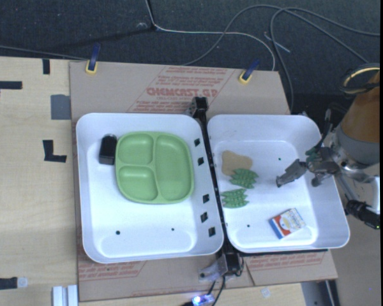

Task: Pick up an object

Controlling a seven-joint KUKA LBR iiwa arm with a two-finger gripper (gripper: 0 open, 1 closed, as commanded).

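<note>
My gripper (301, 178) hangs over the right side of the right bin (268, 127), open, with nothing between its fingers. To its left lie a tan flat piece (233, 161) and two green leafy pieces (244, 177) (235, 199), near the bin's left wall. Below the gripper, a small red, white and blue box (287, 222) rests by the bin's front edge. In the left bin (134, 247) a green divided plate (154, 167) lies flat, and a small black block (107, 149) sits just to its left.
A row of black clips (204, 171) runs along the seam between the two bins. Both bins stand on a cardboard sheet (179, 88) held by yellow clamps (91, 64) at the back. Cables (242, 27) trail across the dark floor behind.
</note>
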